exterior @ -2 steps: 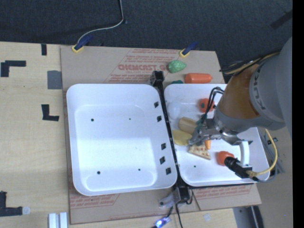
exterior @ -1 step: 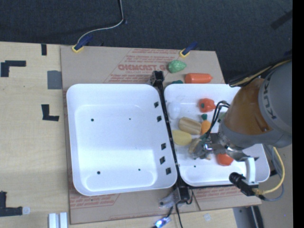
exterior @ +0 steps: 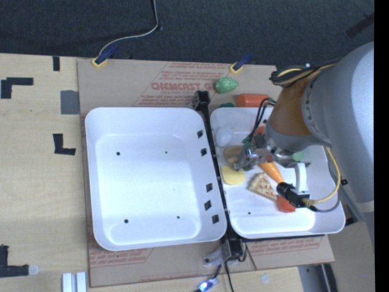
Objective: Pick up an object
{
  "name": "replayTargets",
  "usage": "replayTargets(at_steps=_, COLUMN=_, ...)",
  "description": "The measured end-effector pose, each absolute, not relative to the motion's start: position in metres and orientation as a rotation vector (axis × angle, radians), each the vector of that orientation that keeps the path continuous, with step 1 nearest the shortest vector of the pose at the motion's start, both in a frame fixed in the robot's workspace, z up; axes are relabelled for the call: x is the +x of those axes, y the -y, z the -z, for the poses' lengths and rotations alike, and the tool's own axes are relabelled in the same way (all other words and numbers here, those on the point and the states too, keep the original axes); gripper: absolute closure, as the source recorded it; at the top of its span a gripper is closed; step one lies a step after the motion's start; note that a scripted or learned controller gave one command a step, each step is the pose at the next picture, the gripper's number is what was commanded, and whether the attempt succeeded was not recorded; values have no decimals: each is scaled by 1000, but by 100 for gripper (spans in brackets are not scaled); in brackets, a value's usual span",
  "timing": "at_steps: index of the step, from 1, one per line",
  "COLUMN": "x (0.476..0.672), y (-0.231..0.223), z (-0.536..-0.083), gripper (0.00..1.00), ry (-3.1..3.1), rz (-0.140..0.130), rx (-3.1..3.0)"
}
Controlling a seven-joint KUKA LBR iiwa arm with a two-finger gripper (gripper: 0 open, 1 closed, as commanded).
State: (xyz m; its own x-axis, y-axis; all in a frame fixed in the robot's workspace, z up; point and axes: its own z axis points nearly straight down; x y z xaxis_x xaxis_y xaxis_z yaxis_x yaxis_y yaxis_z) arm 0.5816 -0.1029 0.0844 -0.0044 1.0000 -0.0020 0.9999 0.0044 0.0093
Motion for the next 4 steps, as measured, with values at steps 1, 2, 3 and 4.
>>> replayTargets(at_steps=1, x=481, y=108, z=-87, gripper=100, ry=-2217, rz=-2, rx=2226)
replayTargets(at_steps=2, x=532, y=95, z=-85, gripper=100, ry=-2224, rz=-1, rx=2217)
replayTargets(at_steps=3, x=558, y=115, z=-255, gripper=100, ry=-2213, rz=-14, rx=2209)
replayTargets(at_steps=4, x=529, y=35, z=-228, gripper=100, ry=-2233, rz=3, rx=2217)
